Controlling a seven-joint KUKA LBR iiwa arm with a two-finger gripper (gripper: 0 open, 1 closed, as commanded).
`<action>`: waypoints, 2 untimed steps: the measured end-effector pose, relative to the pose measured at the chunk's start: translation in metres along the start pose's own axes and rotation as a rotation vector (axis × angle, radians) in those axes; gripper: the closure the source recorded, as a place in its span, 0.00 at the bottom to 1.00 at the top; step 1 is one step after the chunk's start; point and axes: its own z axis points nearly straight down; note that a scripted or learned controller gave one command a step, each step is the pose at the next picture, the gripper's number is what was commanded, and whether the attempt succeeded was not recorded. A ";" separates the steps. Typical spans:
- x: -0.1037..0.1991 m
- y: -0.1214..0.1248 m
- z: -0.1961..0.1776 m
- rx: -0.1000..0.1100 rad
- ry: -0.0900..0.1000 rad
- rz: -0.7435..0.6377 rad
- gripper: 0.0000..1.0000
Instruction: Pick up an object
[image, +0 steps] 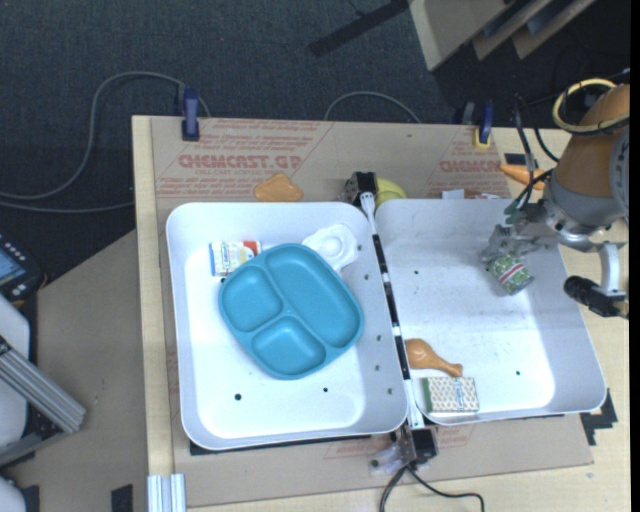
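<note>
My gripper (508, 256) hangs over the upper right part of the right bin (560, 390), with the grey arm and its orange band coming in from the right. A small green, white and red can (512, 272) sits between the fingertips, tilted, and the fingers are shut on it. An orange drumstick toy (432, 355) and a green and white box (450, 395) lie at the right bin's near left corner. In the left bin (200, 400) are a blue divided plate (290, 310), a white cup (330, 243) and a small carton (232, 255).
Outside the bins, along the back of the bench, lie an orange lump (278, 187), a yellow object (388, 190) and an orange piece (515, 172). The divider (385, 300) between the two bins runs down the middle. Cables cross the dark floor behind the bench.
</note>
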 end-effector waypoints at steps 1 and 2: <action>0.053 0.035 0.011 -0.001 0.000 -0.003 1.00; 0.123 0.035 -0.040 -0.003 0.001 -0.004 1.00</action>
